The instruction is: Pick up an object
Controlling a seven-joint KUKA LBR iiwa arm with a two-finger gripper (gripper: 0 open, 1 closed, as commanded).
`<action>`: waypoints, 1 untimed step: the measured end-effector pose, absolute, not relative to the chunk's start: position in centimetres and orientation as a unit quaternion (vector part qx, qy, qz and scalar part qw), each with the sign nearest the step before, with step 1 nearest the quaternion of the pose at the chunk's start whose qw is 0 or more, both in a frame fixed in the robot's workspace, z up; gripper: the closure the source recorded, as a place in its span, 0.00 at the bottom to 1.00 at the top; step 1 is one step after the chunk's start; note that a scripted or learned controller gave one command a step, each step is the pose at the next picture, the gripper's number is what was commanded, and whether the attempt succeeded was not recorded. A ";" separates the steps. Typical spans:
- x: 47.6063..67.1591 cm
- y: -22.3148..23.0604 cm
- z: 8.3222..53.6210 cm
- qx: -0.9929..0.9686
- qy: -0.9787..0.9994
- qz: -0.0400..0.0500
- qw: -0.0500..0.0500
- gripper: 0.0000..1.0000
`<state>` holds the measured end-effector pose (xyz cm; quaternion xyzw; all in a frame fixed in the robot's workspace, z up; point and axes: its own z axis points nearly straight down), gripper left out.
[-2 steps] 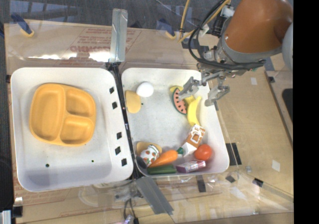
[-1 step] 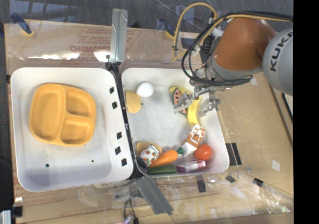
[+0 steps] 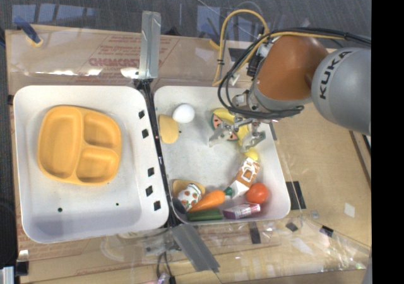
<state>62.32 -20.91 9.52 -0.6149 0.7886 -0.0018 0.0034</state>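
I see the arm (image 3: 328, 84) reaching in over the R bin (image 3: 189, 163), gripper (image 3: 237, 132) low at its upper area w/ jaws spread around a small yellow-orange toy (image 3: 228, 122), the white egg (image 3: 184, 113) just L, carrot (image 3: 211, 200) & tomato (image 3: 257, 193) near the front wall.

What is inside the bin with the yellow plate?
The left bin holds just the yellow divided plate, lying flat, its sections bare. Whatever might lie beneath the plate is covered, so I cannot tell.
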 end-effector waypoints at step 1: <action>60.1 -20.8 9.5 -0.584 0.812 -0.002 0.002 0.00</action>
